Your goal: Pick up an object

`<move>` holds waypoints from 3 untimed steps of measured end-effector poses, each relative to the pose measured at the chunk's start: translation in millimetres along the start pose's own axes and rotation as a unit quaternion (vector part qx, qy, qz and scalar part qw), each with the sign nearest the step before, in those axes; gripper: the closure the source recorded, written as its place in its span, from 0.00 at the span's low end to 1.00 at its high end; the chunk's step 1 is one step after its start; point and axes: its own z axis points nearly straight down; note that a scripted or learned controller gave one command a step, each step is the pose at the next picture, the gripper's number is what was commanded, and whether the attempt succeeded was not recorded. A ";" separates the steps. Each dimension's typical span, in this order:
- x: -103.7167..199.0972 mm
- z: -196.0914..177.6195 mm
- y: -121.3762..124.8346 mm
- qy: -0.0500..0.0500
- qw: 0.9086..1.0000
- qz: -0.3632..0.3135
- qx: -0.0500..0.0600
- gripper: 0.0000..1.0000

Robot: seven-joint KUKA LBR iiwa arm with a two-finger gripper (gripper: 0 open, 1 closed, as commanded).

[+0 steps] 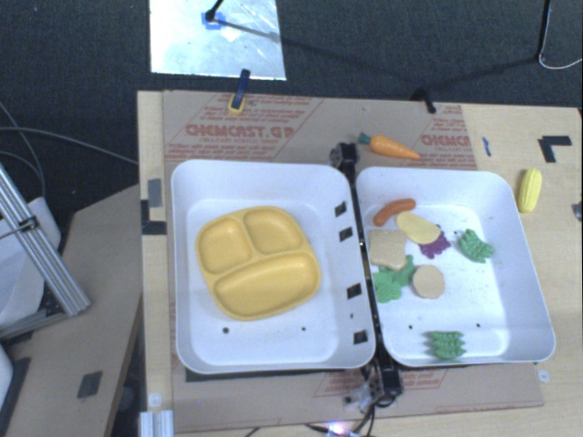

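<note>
Two white bins sit side by side on the worktop (pixel 273 121). The left bin (pixel 187 244) holds a yellow divided plate (pixel 258 260); the right bin (pixel 519 271) holds the toy food, so that's where the pick has to happen. In it: a sausage (pixel 393 210) near the back, a yellow potato slice (pixel 418 227) just beside it and touching a purple grape bunch (pixel 439 243), a bread slice (pixel 387 248) overlapping a green leafy piece (pixel 392 285), a round tan cookie (pixel 428 282) touching that green, a small green leaf (pixel 474 245) toward the right wall, and a green piece (pixel 445 343) alone at the front. A carrot (pixel 390 147) and a corn cob (pixel 529 189) lie on the worktop outside the bins. Pincer state: cannot tell, nothing here to judge it from. Pick looks not yet started. Best bet is an isolated item: the front green piece or the right-hand leaf, both well apart from neighbours. Come straight down, jaws across the narrow side, and stay off the bin wall. Avoid the bread/green/cookie cluster, where there is a risk of a double grab or pushing items aside.
</note>
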 end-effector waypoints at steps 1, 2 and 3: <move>124.5 118.2 -2.2 0.007 1.000 -0.002 0.011 1.00; 107.3 68.5 -0.9 0.003 1.000 0.004 0.003 1.00; 65.5 47.9 -1.7 0.002 1.000 0.007 0.004 1.00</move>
